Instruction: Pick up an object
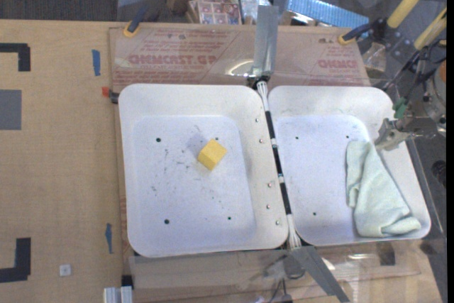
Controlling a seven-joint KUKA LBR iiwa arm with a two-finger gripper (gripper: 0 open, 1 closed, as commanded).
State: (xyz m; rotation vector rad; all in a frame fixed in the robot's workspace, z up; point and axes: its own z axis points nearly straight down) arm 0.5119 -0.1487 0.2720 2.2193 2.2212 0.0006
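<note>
One small yellow cube [211, 155] sits tilted in the left bin [142, 110]; pincer [389, 135] state unclear.

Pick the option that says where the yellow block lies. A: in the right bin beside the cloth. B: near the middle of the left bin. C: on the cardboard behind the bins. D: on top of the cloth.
B: the yellow block lies near the middle of the left bin, while the pale cloth lies along the far side of the right bin.

yellow block [212, 155] | pale green cloth [376, 196], perhaps | white bins [135, 152]
</note>
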